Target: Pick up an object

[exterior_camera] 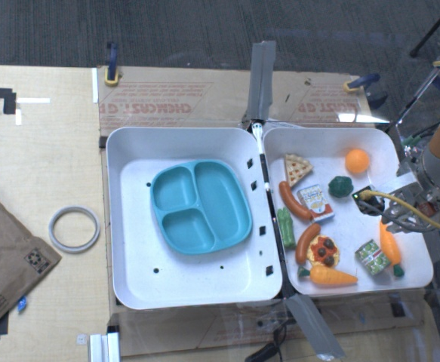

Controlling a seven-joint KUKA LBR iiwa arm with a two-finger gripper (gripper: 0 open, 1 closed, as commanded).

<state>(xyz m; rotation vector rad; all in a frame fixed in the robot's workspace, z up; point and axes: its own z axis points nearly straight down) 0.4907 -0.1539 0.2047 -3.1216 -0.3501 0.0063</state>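
Near edge of the right bin (420,281): a whole carrot (333,277) lies along the near wall, and a green-and-white carton (372,256) sits toward the near right corner. Just behind the whole carrot rests a small pizza round (324,250), with a curved sausage (306,241) touching its left side and a green pod (286,228) lying along the left wall.

Right side of the bin: the gripper (386,219) hangs over the right wall, wires and a yellow cable crowding its tip. An orange carrot piece (389,244) lies directly beneath it, near the carton; whether the fingers are spread, pressed together or pinching that piece cannot be told from this angle.

Middle of the bin: a red-edged snack packet (314,200) lies beside a second sausage (294,200), and a dark green vegetable (340,186) sits just right of the packet.

Far part of the bin: a waffle wedge (297,169) lies near the far left corner and an orange ball (357,161) toward the far right.

Left bin (121,225): a blue divided tray (201,205) lies in its centre.

Bench (38,164), left of the bins: a tape ring (74,228) and a brown cardboard box (4,259) at the near left edge.
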